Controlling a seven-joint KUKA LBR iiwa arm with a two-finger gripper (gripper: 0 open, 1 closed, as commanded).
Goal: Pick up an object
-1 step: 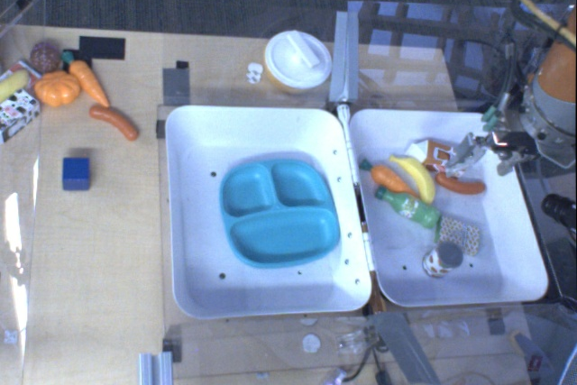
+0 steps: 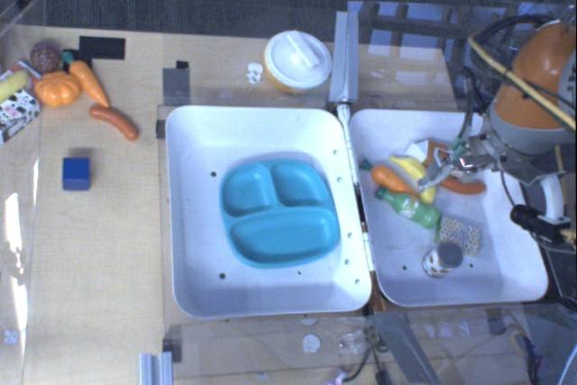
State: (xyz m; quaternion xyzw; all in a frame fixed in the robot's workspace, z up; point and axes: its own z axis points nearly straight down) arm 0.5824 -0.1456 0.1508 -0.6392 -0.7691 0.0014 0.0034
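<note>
Banana (image 2: 414, 169), smooth curved yellow plastic, lies just beside metal pincer (image 2: 436, 173).

Pincer (image 2: 439, 169) hangs over toy food in the right bin (image 2: 505, 284).

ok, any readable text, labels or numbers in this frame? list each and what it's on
Nothing can be read as text.
Black-and-white patterned card at the left edge of the bench: spots or print, too blurred to read.
Green bottle in the right bin: no label resolves.
Speckled packet in the same bin: pattern only, no legible words.
Small can beside it: top too small to read.
</note>
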